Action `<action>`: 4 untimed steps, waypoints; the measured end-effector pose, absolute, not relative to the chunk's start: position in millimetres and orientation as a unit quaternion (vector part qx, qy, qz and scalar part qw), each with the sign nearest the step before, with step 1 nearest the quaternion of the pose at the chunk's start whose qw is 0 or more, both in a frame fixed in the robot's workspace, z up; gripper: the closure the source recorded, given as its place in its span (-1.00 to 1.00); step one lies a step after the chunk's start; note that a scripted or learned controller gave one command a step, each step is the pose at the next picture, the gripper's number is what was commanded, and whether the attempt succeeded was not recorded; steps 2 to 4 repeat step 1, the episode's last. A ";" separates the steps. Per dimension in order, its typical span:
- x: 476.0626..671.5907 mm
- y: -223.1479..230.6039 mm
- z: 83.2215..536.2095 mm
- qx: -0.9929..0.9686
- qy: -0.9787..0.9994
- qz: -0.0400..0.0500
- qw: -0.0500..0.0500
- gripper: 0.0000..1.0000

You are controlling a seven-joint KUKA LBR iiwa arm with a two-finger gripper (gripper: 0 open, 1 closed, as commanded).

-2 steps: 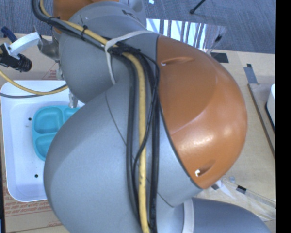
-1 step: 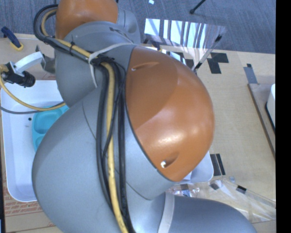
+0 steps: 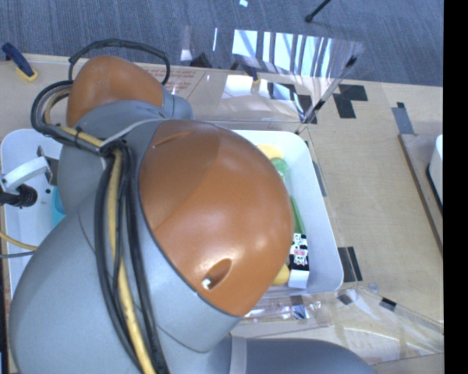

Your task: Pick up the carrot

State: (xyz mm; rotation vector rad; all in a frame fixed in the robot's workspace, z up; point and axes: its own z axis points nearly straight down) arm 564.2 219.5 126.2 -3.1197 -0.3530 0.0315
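One grey arm [image 3: 86, 287] with two glossy orange caps, the larger [image 3: 210, 209] in the foreground and the smaller [image 3: 113, 84] behind it, takes up most of the camera view as it leans across the tan surface [image 3: 366, 178]. Black and yellow cables [image 3: 113, 209] run down the arm's side and loop up around the smaller cap.

The arm's bulk covers nearly all of the right-hand white bin [image 3: 321, 201], leaving its far wall and right rim exposed. Along that rim a few items peek out from under the large cap: something yellow-green [image 3: 273, 154] near the far corner, a green strip [image 3: 296, 209] beside the wall, a small black-and-white pack [image 3: 299, 252] and a yellow piece [image 3: 282, 274] near the front corner. None of these can be identified as the carrot, and where the carrot lies cannot be told from this angle. Whether the hand is spread, pressed together or pinching anything cannot be told either.

A sliver of the left-hand white bin [image 3: 19, 150] appears at the left edge, past the arm. A clear plastic sheet [image 3: 292, 61] stands behind the bins, catching bright reflections. Black tape marks [image 3: 349, 100] dot the surface, a blue-and-yellow clamp [image 3: 17, 61] sits at its far left corner, and blue-grey carpet [image 3: 101, 14] lies beyond.
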 end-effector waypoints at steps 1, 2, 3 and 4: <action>566.0 220.0 139.2 -0.993 -0.115 0.011 0.003 1.00; 566.0 220.0 139.2 -0.993 -0.115 0.011 0.003 1.00; 566.0 220.0 139.2 -0.993 -0.115 0.011 0.003 1.00; 566.0 220.0 139.2 -0.993 -0.115 0.011 0.003 1.00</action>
